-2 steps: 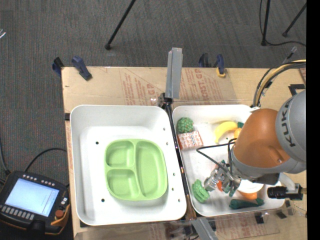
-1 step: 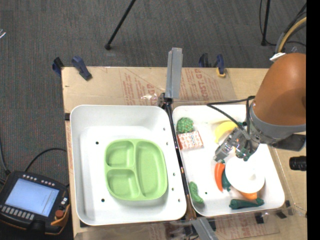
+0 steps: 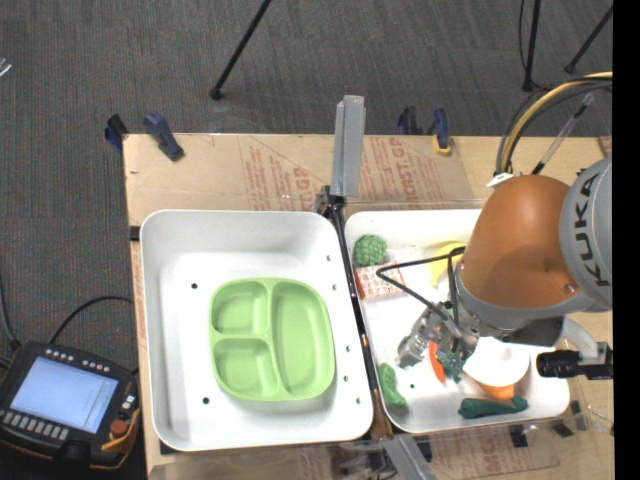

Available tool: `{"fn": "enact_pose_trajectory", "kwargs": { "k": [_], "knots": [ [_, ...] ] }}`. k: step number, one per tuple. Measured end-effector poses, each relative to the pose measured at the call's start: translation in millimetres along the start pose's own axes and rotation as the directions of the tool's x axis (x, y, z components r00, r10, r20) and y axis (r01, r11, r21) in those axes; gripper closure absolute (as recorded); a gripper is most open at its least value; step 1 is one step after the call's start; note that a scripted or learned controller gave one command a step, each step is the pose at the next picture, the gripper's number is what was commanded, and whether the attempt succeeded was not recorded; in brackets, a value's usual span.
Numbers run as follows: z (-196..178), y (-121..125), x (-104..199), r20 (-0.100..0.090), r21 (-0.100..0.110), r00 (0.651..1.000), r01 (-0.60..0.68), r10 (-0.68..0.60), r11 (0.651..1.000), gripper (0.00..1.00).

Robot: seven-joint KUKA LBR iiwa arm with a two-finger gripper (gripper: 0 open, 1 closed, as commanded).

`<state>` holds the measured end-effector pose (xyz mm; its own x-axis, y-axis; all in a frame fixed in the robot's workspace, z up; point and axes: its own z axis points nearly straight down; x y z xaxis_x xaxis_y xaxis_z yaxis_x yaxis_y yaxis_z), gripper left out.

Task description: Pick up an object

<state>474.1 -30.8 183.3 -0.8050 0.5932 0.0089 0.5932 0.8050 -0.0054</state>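
While bent low, arm [image 3: 530, 258] hangs over right bin [image 3: 420, 226] — wrist down.

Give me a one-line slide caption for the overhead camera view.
KUKA arm's gripper lowered among toys in the right bin, beside a green divided plate in the left bin.

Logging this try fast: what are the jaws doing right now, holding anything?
Gripper: low in the right bin, beside an orange piece; open or shut cannot be told, no hold confirmed.

Place: my robot lab.
Signs: tripod legs [image 3: 245, 38] upper left, clamps [image 3: 160, 133] on my bench [image 3: 250, 173], teach pendant [image 3: 65, 403] lower left.
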Motion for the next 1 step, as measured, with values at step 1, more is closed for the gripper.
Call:
{"fn": "enact_pose_trajectory", "kwargs": {
  "k": [1],
  "knots": [
    [-60.2, -7.0, -7.4, 0.008, -0.007, 0.984, -0.176, 0.176, 0.984, 1.00]
  ]
}}
